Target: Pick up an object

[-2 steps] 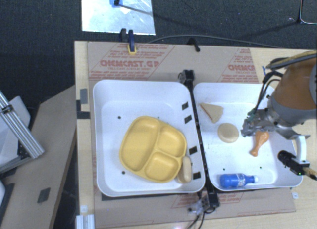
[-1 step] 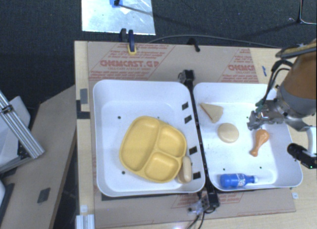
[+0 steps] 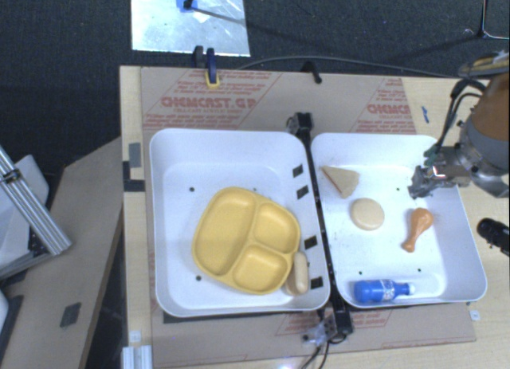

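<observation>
A: Drumstick (image 3: 417, 229), toy, orange-brown: likeliest target, lying on the floor of the right bin (image 3: 458, 276), toward its right side, knob end far, thin end near. Not lifted. Nothing between the fingers as far as visible.

B: Gripper (image 3: 424, 179) position?

A: Poised over the far right part of the right bin, just beyond the drumstick's knob end, apart from it. Fingers too small and dark to read; spread or pressed together cannot be told.

B: Progress, then?

A: Judged early: approach made, no grasp, no lift. Left to do: descend, close, raise.

B: Other contents of that bin?

A: Tan wedge (image 3: 341, 180) at far left, round beige disc (image 3: 367, 213) in the middle, blue bottle (image 3: 381, 290) lying against the near wall. All apart from each other.

B: Room to move?

A: Open floor around the drumstick on all sides; disc to its left, near but not touching. Right wall close by, so a sideways approach from there looks tight. Bottle hard against the near rim, awkward.

B: Left bin (image 3: 171, 200)?

A: Yellow divided tray (image 3: 245, 239) filling the middle, a pale bread-like roll (image 3: 299, 272) touching its near right corner, close to the divider between the bins.
</observation>
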`<move>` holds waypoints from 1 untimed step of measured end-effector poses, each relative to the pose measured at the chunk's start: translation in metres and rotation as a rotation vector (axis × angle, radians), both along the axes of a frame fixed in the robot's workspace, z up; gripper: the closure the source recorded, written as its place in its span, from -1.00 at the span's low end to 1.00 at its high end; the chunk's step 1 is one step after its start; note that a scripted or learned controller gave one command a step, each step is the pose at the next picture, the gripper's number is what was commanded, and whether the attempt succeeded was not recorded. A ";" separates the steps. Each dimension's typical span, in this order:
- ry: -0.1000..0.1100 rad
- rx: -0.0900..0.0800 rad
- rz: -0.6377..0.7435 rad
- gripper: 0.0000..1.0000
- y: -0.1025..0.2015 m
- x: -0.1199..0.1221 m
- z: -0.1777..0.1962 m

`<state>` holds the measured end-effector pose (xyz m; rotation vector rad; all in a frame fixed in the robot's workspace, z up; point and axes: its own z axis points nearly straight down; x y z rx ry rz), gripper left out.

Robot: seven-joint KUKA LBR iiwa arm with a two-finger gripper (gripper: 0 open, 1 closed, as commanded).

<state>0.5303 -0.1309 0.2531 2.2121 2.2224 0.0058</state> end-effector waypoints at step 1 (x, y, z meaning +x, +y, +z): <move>0.004 0.003 0.004 1.00 0.045 0.003 0.000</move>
